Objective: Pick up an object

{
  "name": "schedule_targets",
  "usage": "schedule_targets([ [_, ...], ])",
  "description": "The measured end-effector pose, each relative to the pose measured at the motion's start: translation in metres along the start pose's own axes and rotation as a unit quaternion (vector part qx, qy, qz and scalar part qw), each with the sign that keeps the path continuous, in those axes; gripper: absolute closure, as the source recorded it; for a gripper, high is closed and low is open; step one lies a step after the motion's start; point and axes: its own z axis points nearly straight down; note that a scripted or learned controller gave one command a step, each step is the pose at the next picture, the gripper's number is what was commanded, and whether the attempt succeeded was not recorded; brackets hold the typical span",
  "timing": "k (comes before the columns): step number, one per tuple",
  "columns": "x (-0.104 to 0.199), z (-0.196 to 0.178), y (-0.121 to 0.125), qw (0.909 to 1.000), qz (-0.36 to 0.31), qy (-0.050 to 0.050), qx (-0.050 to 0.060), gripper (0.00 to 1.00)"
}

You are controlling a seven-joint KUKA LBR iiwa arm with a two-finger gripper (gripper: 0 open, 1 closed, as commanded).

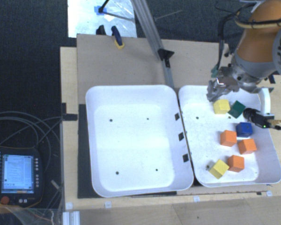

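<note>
Camera view gives me, left to right, the left bin [96, 102], then the right bin [189, 97] with my gripper [217, 92] near its far edge, just above a yellow block [221, 106], finger spread impossible to tell.

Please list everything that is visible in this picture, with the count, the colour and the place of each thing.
bins: 2, white, side by side on the bench
orange blocks: 3, right bin
yellow blocks: 2, right bin, one far, one near
blue block: 1, right bin
green block: 1, right bin, beside the far yellow block
control pendant: 1, dark with lit screen, lower left
gripper: 1, grey, above the far yellow block
</note>
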Motion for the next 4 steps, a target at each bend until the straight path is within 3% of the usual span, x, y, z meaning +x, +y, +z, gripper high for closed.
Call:
schedule_targets([
  [1,0.052,0.013,-0.017,1.0,0.0,0.0,0.001,1.0],
  [3,0.145,0.0,-0.053,1.0,0.0,0.0,0.001,1.0],
  [4,0.142,0.0,-0.052,1.0,0.003,-0.001,0.0,0.0],
])
